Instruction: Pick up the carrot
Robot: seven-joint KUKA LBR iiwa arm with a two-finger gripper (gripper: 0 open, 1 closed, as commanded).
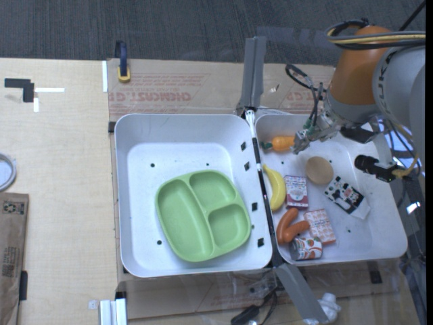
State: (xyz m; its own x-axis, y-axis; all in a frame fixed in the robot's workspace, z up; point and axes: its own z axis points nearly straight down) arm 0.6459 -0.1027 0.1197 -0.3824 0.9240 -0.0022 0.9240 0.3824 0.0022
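Note:
The carrot [281, 142], small and orange with a green end, lies in the right bin's [379, 242] far left corner. My gripper [302, 143] hangs just to the right of it, at about the carrot's orange tip, with the grey arm and orange band rising behind it. The fingertips are small and dark against the white floor, and nothing shows lifted between them.
A green divided plate [203, 214] sits in the left bin [135, 181]. The right bin also holds a banana [275, 187], a round tan item [319, 170], two small cartons [296, 191], a red sausage [289, 225], a can [308, 248] and a black-and-white packet [344, 196].

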